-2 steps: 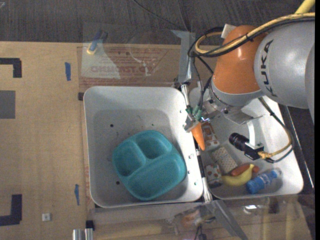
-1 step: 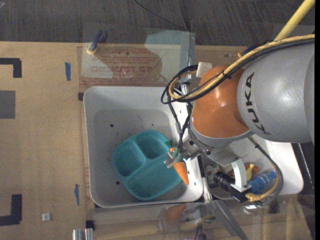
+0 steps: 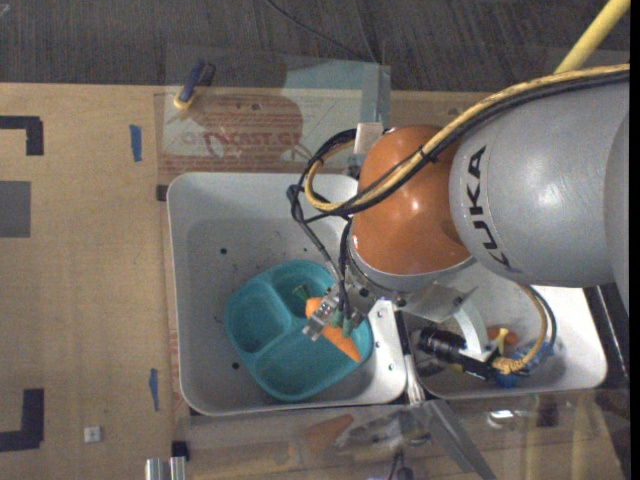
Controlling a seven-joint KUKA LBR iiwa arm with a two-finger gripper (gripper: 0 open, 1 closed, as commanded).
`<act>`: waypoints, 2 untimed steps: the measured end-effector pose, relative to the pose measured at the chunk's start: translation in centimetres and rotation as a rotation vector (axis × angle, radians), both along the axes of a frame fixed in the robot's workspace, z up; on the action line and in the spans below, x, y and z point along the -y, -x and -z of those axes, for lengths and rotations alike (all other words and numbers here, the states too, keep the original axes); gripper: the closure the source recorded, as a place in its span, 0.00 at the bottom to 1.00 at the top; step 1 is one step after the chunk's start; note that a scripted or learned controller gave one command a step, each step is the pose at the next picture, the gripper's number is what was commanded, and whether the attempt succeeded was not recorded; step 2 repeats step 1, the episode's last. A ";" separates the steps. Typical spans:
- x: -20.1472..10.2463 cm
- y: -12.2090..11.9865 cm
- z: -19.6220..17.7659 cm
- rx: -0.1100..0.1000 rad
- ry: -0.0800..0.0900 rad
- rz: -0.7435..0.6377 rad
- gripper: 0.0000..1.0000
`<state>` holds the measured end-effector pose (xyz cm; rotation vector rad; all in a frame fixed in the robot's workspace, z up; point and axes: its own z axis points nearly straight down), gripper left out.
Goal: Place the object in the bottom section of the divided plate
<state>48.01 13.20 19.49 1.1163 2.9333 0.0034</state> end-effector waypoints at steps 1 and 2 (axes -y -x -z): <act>0.1 0.0 0.0 0.000 0.000 0.001 0.00; 0.1 0.0 0.0 0.000 0.000 0.001 0.00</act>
